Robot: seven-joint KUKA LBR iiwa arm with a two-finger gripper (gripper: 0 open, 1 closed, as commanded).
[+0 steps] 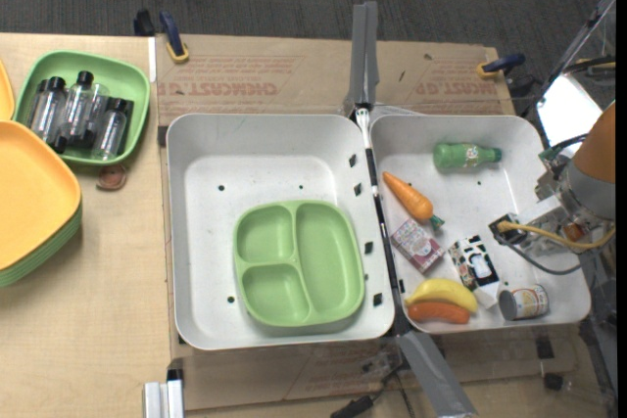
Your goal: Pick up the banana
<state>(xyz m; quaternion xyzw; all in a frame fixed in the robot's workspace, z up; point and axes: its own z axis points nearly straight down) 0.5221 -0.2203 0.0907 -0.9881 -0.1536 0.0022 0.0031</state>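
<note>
The yellow banana (443, 293) lies at the front of the right bin (549, 303), resting against an orange-red sausage-shaped toy (439, 312) just in front of it. My gripper (560, 209) hangs over the bin's right edge, to the right of the banana and further back, well apart from it. Nothing shows between the gripper and the banana except a black-and-white box (477, 262).
The right bin also holds a green bottle (466, 155), a carrot (409, 195), a pink box (416, 245) and a small tin can (524, 301). A green divided plate (299, 262) sits in the left bin (196, 210). A green tray of bottles (82, 110) and orange plates (34, 206) stand at far left.
</note>
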